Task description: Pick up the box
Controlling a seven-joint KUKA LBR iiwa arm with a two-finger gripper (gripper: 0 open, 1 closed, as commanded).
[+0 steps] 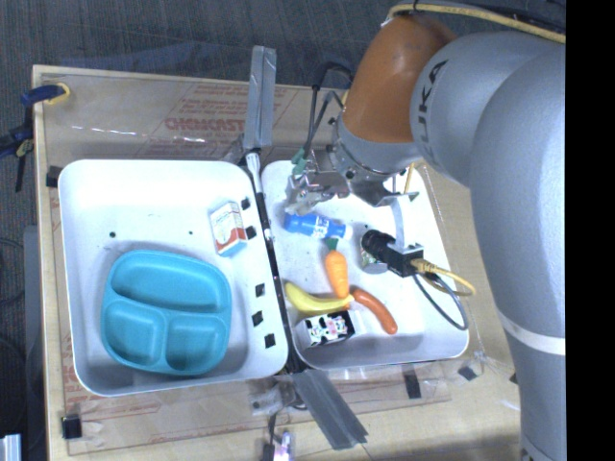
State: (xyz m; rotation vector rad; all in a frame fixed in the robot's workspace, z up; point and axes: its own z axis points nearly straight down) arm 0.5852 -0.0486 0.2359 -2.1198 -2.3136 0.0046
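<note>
Jaws hang over my right bin, state unclear. Small red-and-white cardboard box [228, 227] looks light, crushable; I'd pinch its long sides.

Dark grey carpet-like floor [144, 17] surrounds a pale wooden bench top [125, 104] with faded red lettering printed on it (too blurred to read). A blue clamp [43, 94] grips the bench's far left corner. A grey metal bar [259, 99] runs across the board, and another [332, 411] juts out at the near edge. Lighting is even, with soft shadows.
</note>
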